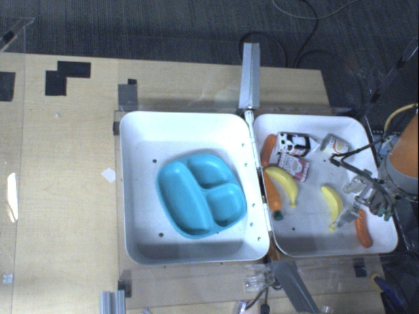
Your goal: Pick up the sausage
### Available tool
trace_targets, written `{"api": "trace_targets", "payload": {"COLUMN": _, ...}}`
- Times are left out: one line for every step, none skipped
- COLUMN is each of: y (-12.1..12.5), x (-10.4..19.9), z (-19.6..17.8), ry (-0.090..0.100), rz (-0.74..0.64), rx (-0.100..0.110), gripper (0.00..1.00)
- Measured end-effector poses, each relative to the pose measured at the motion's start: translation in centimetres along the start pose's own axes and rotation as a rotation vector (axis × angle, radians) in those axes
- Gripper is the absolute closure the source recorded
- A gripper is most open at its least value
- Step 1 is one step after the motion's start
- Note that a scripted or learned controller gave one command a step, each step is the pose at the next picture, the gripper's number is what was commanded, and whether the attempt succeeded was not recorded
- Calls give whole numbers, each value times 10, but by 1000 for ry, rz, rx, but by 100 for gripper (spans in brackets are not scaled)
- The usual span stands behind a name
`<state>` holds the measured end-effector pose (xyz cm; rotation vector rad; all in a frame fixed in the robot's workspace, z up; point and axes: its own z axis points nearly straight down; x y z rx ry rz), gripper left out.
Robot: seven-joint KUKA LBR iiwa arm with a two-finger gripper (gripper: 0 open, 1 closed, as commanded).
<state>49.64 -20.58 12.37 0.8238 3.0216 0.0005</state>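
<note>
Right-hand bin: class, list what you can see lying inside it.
Inside the right-hand bin lie two bananas, a carrot, a small carton, a sausage and another sausage beside the gripper, whose arm covers the bin's right edge.

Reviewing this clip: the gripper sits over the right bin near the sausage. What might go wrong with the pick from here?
Three risks, as I judge them:
1. The sausage lies close to the right bin's corner wall, so the gripper may strike the rim.
2. A small banana lies just beside it and might get nudged or grabbed instead.
3. Similar orange-red items, a carrot and another sausage-like piece, lie along the bin's left side and may be mistaken for the target.
</note>
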Motion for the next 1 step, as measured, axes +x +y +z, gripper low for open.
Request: {"api": "trace_targets", "payload": {"y": 16, "x": 16, "z": -107, "ry": -2, "rz": -53, "rx": -1, "gripper": 0}}
